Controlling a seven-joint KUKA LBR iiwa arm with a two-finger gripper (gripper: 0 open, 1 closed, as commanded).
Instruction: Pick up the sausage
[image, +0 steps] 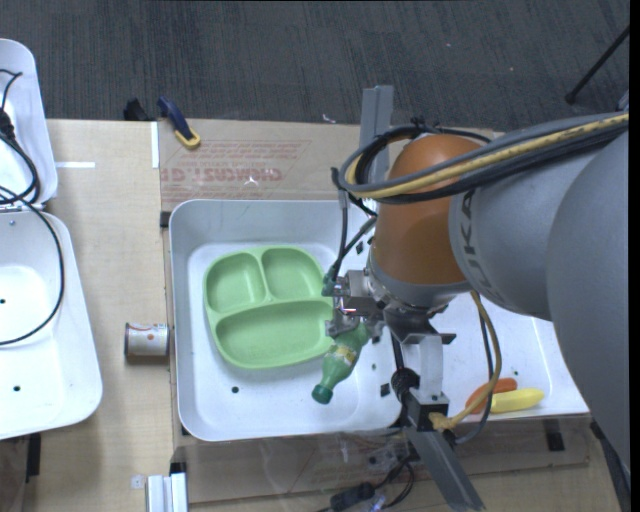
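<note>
A thin orange-red piece that looks like the sausage (495, 388) lies at the bin's right side, next to a yellow banana-like item (518, 401), partly behind a cable. My gripper (350, 318) hangs below the orange wrist band, at the right edge of the green divided plate (262, 310). It is well to the left of the sausage. A green bottle (338, 368) lies tilted just beneath the gripper, its upper end right under it. The arm's bulk covers much of the bin's right half.
The white bin (190, 300) holds the plate and bottle. A second white bin (40, 330) with black cables stands at left. A small can (147, 340) lies between the bins. A blue-and-yellow clamp (178, 122) rests on the bench at the back.
</note>
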